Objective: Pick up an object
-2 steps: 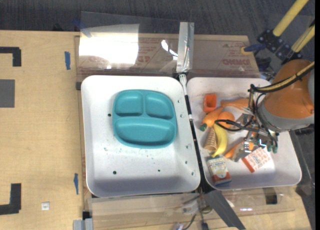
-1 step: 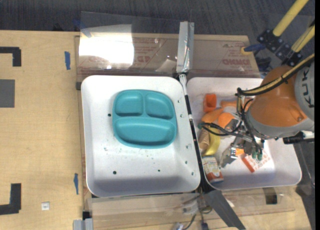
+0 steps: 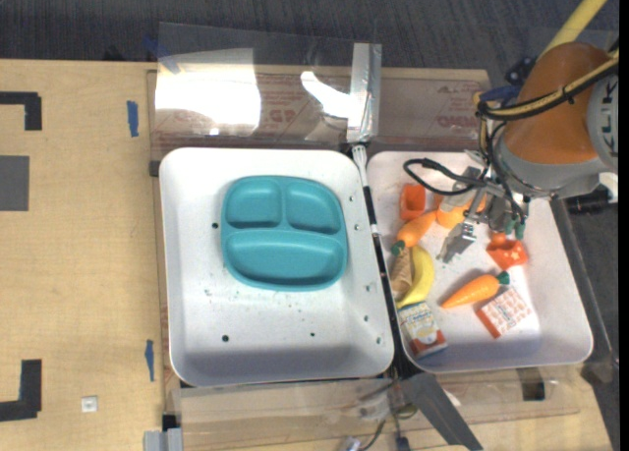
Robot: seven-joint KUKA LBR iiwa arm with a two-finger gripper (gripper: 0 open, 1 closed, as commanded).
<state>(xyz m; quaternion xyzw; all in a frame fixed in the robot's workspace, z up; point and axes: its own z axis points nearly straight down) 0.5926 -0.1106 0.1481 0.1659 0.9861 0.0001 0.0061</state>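
My gripper [image 3: 470, 231] hangs over the middle of the right bin [image 3: 560, 272], its metal fingers pointing down and to the left. Just left of it lie an orange block [image 3: 412, 199] and a small orange carrot-like piece [image 3: 421, 229]. A yellow banana [image 3: 421, 275] rests by the bin's left wall. An orange carrot [image 3: 470, 290] lies below the gripper, with a red tomato-like piece [image 3: 510, 253] to its right. A red-and-white carton [image 3: 505, 312] and a small jar [image 3: 423, 326] sit near the front. Nothing shows between the fingers.
The left bin [image 3: 197, 321] holds a teal divided plate [image 3: 284, 231]. Black cables trail from the wrist [image 3: 545, 115] over the back of the right bin. A clear plastic sheet with tape [image 3: 364, 95] stands behind the bins.
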